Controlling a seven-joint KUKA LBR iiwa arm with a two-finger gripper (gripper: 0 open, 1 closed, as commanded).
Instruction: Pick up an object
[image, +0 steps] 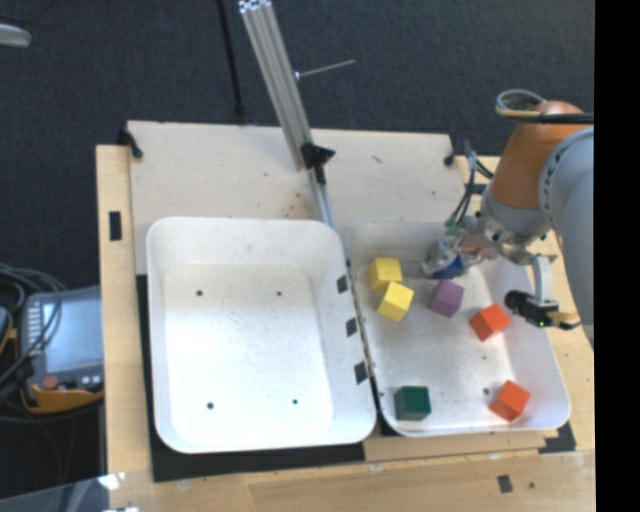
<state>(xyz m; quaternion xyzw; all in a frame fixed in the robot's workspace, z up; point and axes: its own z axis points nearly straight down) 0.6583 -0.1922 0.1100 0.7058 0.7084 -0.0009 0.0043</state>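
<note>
Overhead, the grey arm enters from the right edge, its orange band sitting above the wrist, and it bends down into the upper part of the right bin. The gripper hangs low over the bin floor, just above the purple cube; whether it touches that cube I cannot tell, and the view is too blurred there to say if the gripper is apart or together. Nothing can be seen clamped in it.

The right bin holds 6 blocks: 2 yellow cubes touching each other near the bin's left wall, the purple cube just right of them, 1 orange cube beside the purple one, another orange cube near the lower right corner, and a green cube at the lower left corner. The left bin lies alongside, touching the right one.
</note>
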